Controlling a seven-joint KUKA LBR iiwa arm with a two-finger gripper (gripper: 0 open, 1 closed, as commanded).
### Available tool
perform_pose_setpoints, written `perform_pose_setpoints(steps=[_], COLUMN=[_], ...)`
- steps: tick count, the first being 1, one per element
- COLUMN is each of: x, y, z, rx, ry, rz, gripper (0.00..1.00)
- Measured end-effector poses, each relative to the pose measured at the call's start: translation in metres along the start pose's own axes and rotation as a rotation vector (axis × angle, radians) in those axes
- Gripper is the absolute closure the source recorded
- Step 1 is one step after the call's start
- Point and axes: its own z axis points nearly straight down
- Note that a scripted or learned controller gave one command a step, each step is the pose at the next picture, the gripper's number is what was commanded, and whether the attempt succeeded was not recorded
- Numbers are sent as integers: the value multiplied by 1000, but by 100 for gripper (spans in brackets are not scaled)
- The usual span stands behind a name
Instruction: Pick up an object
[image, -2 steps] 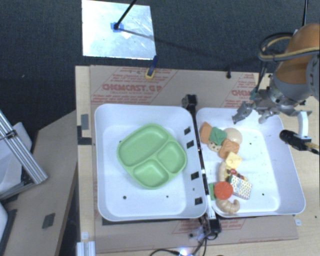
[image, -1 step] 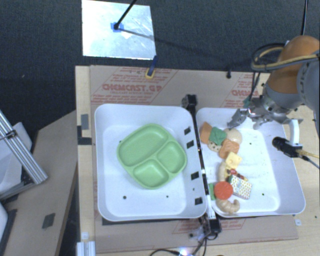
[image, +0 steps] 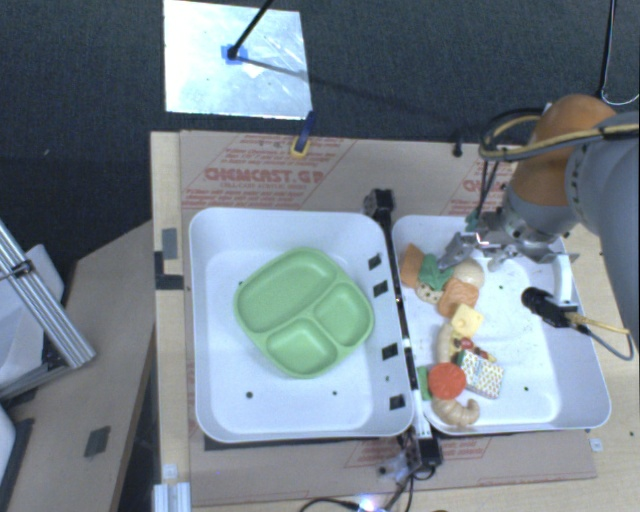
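Note:
The right bin (image: 570, 395) holds a cluster of toy foods along its left side: an orange piece (image: 411, 264), a green piece (image: 432, 272), a pale egg-like piece (image: 467, 270), an orange bread-like piece (image: 460, 295), a yellow cube (image: 467, 320), a red tomato (image: 447, 381), a patterned packet (image: 483, 375) and a tan croissant shape (image: 455, 411). My gripper (image: 472, 247) hangs low over the upper part of this cluster, right above the pale piece. Nothing is visibly held.
The left bin (image: 215, 330) carries a green three-compartment plate (image: 303, 311). A black divider (image: 393, 300) runs between the bins. The right half of the right bin is bare white floor. A shiny sheet (image: 238, 60) lies beyond the bench.

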Motion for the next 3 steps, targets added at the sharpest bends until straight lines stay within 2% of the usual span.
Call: perform_pose_setpoints(steps=[1,2,3], x=[-1,-2,-2], y=[4,8,10], z=[25,8,-36], rx=[-12,-27,-9], ry=[-4,-7,-1], rz=[0,-2,0], gripper=[0,100,100])
